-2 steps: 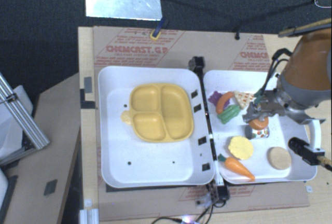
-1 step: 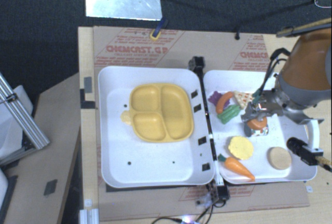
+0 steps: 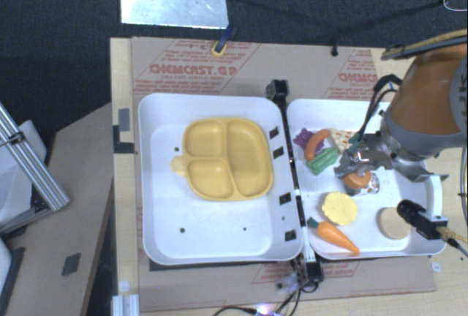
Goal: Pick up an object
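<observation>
A: Over the right bin (image 3: 439, 249) the hand (image 3: 358, 168) hangs low above a small orange piece (image 3: 357, 180).

B: Gripping it?

A: Can't tell; whether the hand is apart or together is hidden.

B: Where does the piece lie?

A: Directly under the hand, toward its 6 o'clock, mid-bin. A green piece (image 3: 324, 160) sits at 9 o'clock, a yellow disc (image 3: 340, 208) at 7.

B: Best approach?

A: Probably a straight descent, centred on the piece, closing before any lift, clear of the neighbours.
</observation>
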Robot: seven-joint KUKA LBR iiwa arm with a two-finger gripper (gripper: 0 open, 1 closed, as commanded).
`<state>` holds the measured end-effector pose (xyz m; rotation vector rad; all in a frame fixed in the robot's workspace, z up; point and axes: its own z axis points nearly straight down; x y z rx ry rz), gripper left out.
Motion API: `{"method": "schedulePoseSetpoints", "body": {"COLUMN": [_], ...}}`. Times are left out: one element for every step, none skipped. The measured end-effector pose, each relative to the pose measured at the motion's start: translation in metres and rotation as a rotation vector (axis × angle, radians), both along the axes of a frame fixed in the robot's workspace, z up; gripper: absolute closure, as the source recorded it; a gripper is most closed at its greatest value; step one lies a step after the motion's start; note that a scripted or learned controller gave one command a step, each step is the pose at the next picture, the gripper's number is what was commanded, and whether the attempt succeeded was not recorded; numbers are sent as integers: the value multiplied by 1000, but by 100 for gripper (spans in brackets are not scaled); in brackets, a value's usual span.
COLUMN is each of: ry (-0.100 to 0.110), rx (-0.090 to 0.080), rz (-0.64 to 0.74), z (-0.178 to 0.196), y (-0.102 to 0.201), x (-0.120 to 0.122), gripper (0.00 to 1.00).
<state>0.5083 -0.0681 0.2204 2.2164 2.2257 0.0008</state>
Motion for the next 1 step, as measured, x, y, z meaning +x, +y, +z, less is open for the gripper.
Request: {"method": "schedulePoseSetpoints", "body": {"ry": [-1], "rx": [0], "rz": [-2], "z": [-1], "y": [-1], "x": [-2], "gripper": [100]}}
